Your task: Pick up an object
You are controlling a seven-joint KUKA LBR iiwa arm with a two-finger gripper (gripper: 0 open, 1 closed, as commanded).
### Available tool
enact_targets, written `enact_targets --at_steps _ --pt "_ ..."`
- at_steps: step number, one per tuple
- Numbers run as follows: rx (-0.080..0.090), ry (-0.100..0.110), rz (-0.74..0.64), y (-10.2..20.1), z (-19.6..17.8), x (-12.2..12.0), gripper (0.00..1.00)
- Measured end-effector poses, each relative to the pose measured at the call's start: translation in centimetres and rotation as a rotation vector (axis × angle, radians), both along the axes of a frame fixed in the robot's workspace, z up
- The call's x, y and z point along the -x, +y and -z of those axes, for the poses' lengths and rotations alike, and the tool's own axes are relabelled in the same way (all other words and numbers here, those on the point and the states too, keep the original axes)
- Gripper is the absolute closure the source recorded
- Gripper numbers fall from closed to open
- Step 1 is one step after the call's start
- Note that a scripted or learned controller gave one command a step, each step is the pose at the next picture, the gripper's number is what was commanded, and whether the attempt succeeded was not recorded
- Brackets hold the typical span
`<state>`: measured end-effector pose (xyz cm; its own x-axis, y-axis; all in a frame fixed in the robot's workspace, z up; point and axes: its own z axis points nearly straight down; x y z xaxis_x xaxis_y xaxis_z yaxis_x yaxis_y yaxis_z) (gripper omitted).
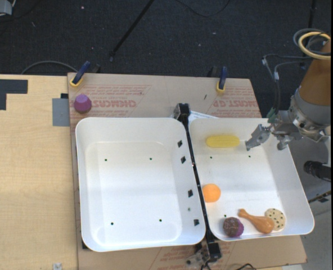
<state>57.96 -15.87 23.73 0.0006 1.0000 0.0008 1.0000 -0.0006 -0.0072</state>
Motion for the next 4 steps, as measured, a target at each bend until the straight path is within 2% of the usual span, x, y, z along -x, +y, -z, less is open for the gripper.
enact_targets --at_steps 1,2,4 --pt "0.001 -0.007 0.000 0.0 -0.4 -0.1 0.00" --pt "0.000 -0.001 -0.002 0.6 5.7 -0.5 0.00" --pt "0.000 -0.004 -0.001 0.9 15.2 0.3 0.00"
